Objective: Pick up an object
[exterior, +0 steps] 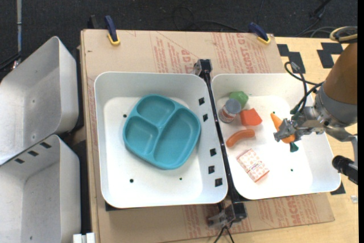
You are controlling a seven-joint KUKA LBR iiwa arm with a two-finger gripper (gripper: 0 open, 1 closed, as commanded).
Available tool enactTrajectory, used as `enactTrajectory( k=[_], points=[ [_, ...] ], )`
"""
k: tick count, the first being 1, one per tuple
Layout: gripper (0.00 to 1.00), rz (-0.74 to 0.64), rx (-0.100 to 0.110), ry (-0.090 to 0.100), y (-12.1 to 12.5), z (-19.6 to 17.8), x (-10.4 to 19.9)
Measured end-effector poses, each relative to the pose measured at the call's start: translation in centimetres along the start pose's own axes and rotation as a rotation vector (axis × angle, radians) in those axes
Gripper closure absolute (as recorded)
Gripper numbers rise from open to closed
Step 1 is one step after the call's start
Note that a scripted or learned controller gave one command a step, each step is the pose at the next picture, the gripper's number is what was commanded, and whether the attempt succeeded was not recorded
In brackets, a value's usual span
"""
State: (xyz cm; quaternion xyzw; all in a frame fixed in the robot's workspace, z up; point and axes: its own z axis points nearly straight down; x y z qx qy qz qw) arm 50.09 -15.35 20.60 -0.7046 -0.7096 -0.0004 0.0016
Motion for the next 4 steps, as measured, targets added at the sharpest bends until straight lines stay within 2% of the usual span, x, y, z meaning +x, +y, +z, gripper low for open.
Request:
enactTrajectory(
  k=[1, 2, 3, 4],
  points=[
    [1.00, 0.000, 0.000, 0.000, -0.1, 0.4, 6.2],
    [1.00, -0.001, 0.000, 0.000, -0.5, 0.5, 10.6],
    [1.00, -0.002, 0.000, 0.000, -0.7, 0.7, 16.6],
    [1.00, -0.003, -0.003, -0.001, -0.9, -0.7, 22.8]
  ],
)
